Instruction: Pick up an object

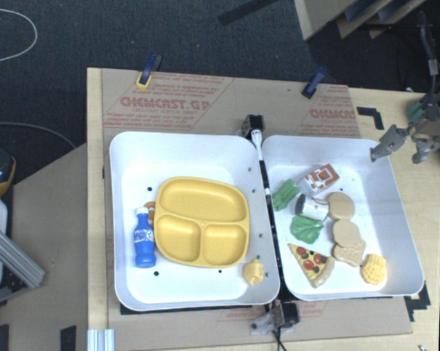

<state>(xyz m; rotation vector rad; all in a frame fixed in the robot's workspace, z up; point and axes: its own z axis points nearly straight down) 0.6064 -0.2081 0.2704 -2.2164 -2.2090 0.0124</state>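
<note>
Tool [406, 141] at right bin's [394, 190] 1 o'clock corner, jaws apart, nothing held. Likely targets: toy food cluster mid-bin. Pizza slice [311, 262] flat, hard to pinch; corn [374, 269] light, rigid plastic, likely easiest, grip across narrow width.

Smooth glossy plastic for both white bins [126, 156]; matt yellow plastic for the divided plate [201, 221]; brown printed cardboard across the worktop [209, 101]; shiny blue bottle [144, 239].
</note>
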